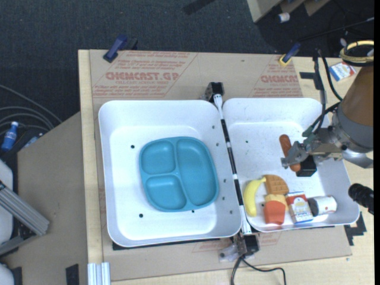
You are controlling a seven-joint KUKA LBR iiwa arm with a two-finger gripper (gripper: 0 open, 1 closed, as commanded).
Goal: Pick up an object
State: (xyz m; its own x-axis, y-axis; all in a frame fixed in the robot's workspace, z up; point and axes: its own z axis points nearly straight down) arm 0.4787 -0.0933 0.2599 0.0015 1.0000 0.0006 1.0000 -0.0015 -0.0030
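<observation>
My gripper (298,160) hangs over the upper right part of the right bin (261,114), reaching in from the right. Directly under it lies a brown-red sausage (286,142); its near end is covered by the gripper, and an orange bit shows below. Whether the sausage is touched I cannot tell. Along the bin's near edge lie a yellow banana (253,196), a round waffle (275,184), an orange block (274,211), a red and white carton (298,209) and a small white bottle (324,205).
The left bin (119,159) holds a blue divided plate (178,173). A black divider strip (227,153) runs between the bins. The arm's grey and orange body (359,111) stands over the right bin's right wall.
</observation>
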